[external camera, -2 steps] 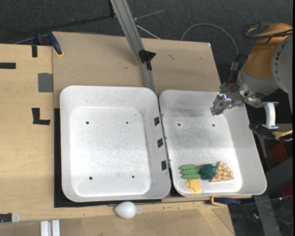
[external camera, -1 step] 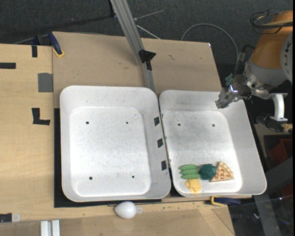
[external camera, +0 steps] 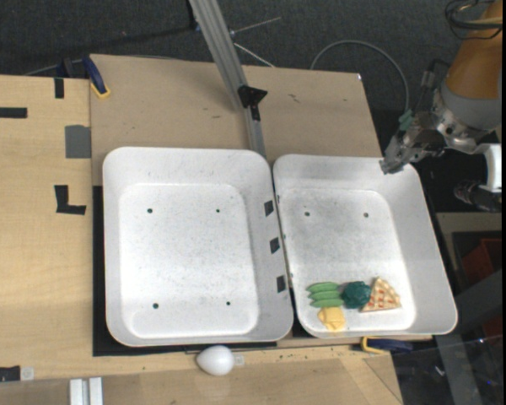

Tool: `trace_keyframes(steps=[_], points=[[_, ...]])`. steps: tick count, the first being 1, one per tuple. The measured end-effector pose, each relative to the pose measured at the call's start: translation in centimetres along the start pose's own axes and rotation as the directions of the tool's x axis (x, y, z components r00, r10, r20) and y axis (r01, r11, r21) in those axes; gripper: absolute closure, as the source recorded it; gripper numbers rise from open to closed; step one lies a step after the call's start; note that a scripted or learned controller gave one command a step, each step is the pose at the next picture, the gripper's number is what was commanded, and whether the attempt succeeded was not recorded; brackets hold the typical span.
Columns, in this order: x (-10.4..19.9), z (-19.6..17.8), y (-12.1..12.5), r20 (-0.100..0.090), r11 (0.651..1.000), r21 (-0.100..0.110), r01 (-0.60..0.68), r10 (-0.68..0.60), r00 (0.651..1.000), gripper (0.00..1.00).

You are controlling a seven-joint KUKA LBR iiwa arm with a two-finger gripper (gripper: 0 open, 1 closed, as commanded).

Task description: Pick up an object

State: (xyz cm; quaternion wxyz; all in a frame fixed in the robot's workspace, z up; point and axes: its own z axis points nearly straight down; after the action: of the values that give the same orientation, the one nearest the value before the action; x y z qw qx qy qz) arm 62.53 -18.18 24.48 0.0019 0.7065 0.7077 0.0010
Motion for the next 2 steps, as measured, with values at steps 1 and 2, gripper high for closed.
trace_keyframes(steps=[1, 2], points=[[5.0, -0.5, 1.1, -0.003, 1.0, 0.004, 0.004, -0.004, 1.0, 1.0], [10.5, -1.2, 1.5, -0.003, 1.0, 0.004, 0.006, -0.006, 1.0, 1.0]])
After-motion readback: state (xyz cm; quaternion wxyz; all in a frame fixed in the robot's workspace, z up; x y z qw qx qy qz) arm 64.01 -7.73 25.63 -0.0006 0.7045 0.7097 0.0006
